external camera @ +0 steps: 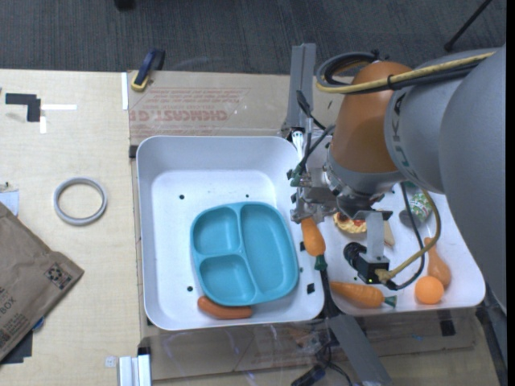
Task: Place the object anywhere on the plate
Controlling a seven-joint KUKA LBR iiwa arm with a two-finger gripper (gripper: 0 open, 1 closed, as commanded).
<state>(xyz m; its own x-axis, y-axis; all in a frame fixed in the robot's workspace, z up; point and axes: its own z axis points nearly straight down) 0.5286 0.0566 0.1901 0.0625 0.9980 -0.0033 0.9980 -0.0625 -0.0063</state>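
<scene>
1. Orange carrot hangs tilted just under the claw, over the rim between the two bins, just right of the plate; its top sits at the claw, so it reads as grasped, though the fingers are partly hidden by the wrist.
2. Carrot is smooth, orange and tapered, lower end pointing down-right.
3. Blue plate, three compartments, lies in the left bin; nothing on it.
4. Readable text: cardboard sheet behind the left bin has red print, upside down and partly cut off, not legible in full. Brown paper bag at left desk edge shows "BOX".
5. Sausage-like orange-red piece lies in the left bin, touching the plate's front edge.
6. Right bin holds a second carrot, an orange ball and a small round food toy, partly under the arm.
7. Grey arm covers much of the right bin.
8. Tape ring sits on the desk, well left of the bins.
</scene>
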